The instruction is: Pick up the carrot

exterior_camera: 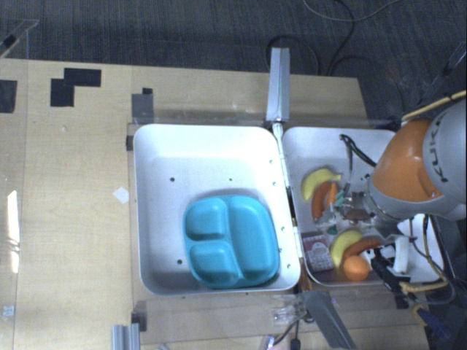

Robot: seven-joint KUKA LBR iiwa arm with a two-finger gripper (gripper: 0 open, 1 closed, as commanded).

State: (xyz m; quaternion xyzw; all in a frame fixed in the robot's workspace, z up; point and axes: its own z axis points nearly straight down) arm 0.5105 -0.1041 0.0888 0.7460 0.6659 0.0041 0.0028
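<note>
the arm [427, 170] reaches from the right over the right bin [295, 148], its gripper [343, 208] low beside the carrot [323, 200], which lies just under a banana [318, 180] near that bin's left wall, so i judge the pick not yet made; i cannot tell whether the gripper is parted or clenched. room is tight: the dividing wall sits left, more fruit [349, 248] crowds the near side, while the left bin [146, 217] with its blue tray [230, 240] lies well apart.
</note>
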